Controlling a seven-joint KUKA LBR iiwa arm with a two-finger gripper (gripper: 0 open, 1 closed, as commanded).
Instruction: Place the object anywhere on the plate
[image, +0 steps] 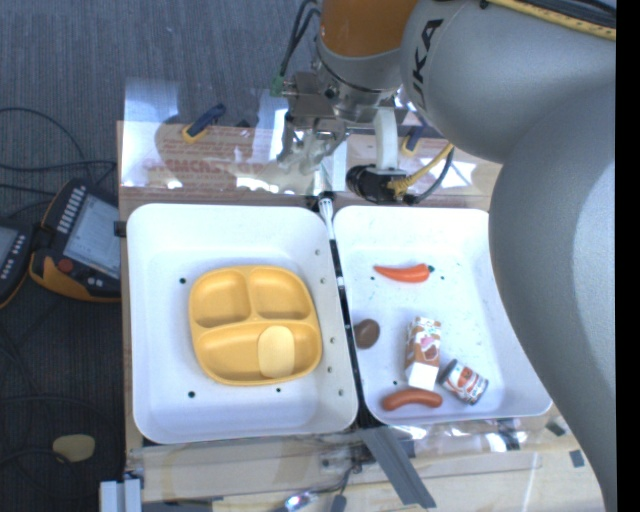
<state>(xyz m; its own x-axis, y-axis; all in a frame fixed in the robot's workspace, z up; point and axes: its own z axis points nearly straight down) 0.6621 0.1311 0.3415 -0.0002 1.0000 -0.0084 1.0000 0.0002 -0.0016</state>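
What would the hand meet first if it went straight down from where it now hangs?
Probably the bench edge behind the bins: the hand hangs above the far rim of the left bin, near the divide. Depth is unclear, so the rim itself is possible.

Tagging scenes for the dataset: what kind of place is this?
Likely a robotics lab bench, not a kitchen: a teach pendant on grey carpet, two white bins holding toy food like a plastic chili, and taped plastic sheeting behind.
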